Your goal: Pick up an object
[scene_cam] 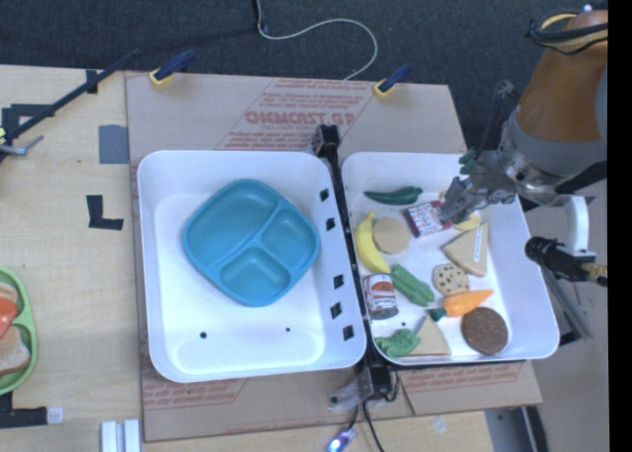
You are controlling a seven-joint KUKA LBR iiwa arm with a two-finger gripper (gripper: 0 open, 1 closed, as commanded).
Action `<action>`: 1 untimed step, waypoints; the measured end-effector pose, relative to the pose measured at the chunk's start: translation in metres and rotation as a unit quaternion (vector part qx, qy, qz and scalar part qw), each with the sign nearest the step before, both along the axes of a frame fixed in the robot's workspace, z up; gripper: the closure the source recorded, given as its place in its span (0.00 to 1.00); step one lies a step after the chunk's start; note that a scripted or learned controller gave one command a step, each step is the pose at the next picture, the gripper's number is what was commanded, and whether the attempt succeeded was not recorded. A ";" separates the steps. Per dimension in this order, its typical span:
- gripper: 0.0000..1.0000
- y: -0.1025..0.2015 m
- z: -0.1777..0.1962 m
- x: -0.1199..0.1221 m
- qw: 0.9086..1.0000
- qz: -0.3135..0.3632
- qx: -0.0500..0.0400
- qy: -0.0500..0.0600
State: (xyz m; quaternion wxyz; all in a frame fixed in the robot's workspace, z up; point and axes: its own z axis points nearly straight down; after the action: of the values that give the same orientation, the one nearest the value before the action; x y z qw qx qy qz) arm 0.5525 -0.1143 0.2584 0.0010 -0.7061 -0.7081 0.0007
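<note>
The right bin [523, 243] holds several toy foods: a banana [369, 244], a green pepper [394, 195], a small packet [425, 217], a round beige biscuit [391, 235], a cheese wedge [468, 251], a chip cookie [449, 277], a carrot [463, 303], a brown round patty [485, 330], a can [381, 295] and a green pickle [412, 284]. My gripper [457, 203] hangs low over the bin's upper right part, just right of the packet and above the cheese wedge. Nothing is visibly held.
The left bin [163, 243] holds a blue divided plate [253, 241]. A black divider with clips [338, 233] runs between the bins. A cable [326, 31] loops on the cardboard behind. A green plate [15, 327] sits at the far left edge.
</note>
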 end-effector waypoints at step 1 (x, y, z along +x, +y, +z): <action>1.00 0.061 -0.079 0.019 1.000 0.002 0.001 0.002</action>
State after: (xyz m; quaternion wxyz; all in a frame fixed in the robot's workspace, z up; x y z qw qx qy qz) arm 0.5710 -0.0533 0.1794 0.0029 -0.7050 -0.7092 0.0017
